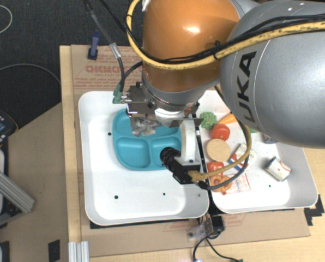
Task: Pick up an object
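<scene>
camera view: pincer [145, 125] over blue tray [136, 146], can't tell its state. tray looks light, stiff, slick; grip the rim.

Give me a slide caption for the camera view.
KUKA arm over a blue divided tray in the left bin; toy food beside it.

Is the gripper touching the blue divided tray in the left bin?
Cannot tell. In the camera view the gripper lies over the upper part of the blue tray, but the arm's wrist hides its tips, so neither contact nor a gap shows.
</scene>
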Controlling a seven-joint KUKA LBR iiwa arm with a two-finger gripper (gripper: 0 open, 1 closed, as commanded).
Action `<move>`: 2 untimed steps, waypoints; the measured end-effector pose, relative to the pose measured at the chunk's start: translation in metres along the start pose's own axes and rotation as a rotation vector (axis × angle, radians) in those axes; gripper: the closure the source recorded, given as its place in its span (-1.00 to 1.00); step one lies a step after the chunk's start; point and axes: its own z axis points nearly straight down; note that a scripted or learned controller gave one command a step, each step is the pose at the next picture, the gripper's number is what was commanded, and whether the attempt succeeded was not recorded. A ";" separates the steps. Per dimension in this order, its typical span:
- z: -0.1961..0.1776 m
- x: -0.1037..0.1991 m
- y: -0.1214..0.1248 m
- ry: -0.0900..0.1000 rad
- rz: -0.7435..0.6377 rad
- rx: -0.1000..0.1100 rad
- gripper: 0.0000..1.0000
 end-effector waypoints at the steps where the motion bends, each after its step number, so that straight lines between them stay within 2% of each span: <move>1: -0.143 0.000 -0.017 0.013 -0.001 -0.029 1.00; 2: 0.018 0.000 -0.017 -0.004 0.003 0.004 1.00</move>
